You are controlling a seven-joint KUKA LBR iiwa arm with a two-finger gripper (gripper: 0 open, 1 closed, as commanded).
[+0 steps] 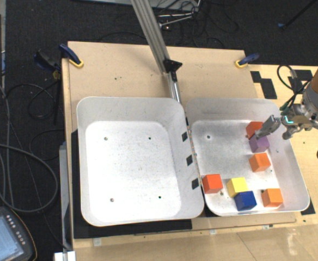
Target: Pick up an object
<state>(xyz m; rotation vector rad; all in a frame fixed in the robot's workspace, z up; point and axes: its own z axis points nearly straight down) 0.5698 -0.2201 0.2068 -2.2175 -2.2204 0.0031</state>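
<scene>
Near row, right bin (303, 192): an orange block (271, 197) at about five o'clock within the bin, a blue block (245, 200) just left of it, a yellow block (236, 186) touching the blue one from above, and a further orange cube (212, 183) at seven o'clock by the bin's left wall.
Middle of right bin: a single orange cube (260, 161), standing apart from the near row.
Candidate objects: a purple block (260, 142) and a red-orange block (254, 128) set close together at about one o'clock in the bin, the purple one nearer the viewer.
Gripper (269, 126): directly over this pair; its dark finger lies across them, so the blocks sit just at seven o'clock from the fingertips.
Gripper state: cannot be told; no block is seen between the fingers, so no hold is claimed.
Arm pose: the wrist (300, 116) enters from three o'clock, low over the bin's right rim, the tool pointing toward nine o'clock.
Left bin (88, 110): white, at nine o'clock from the arm, well apart from it.
Judgement: the coming move probably turns on which of the two blocks the fingers straddle.
</scene>
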